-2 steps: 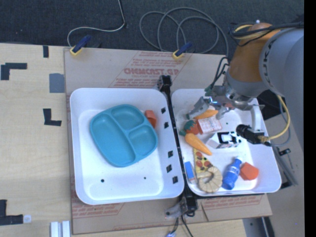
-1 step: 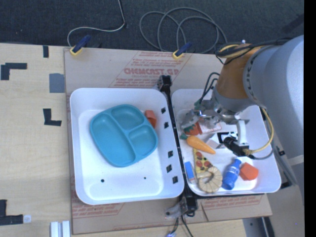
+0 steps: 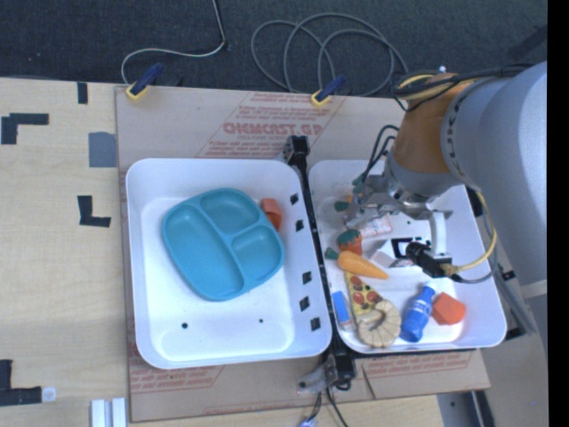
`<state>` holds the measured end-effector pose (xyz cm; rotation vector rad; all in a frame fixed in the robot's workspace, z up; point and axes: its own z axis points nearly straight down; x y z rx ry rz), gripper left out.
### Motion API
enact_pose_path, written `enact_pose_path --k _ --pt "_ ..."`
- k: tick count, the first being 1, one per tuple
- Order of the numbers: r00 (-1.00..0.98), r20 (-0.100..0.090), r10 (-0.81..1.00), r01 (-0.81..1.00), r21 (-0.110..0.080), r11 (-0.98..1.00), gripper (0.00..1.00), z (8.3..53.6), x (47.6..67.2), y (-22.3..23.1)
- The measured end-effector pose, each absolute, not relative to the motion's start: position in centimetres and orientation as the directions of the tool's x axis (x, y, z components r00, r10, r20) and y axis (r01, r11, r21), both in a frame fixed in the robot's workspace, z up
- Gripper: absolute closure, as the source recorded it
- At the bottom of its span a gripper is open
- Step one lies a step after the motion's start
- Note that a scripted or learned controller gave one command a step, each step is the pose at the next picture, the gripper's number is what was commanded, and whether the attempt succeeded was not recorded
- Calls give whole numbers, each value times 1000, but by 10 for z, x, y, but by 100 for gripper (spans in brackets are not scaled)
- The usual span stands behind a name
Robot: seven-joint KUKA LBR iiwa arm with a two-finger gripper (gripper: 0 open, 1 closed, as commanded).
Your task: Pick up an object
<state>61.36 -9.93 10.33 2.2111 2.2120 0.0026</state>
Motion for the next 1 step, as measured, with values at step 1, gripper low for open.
enact_pose_path --k 1 --pt "-1 -8 1000 1000 12 1 0 104 614 -98"
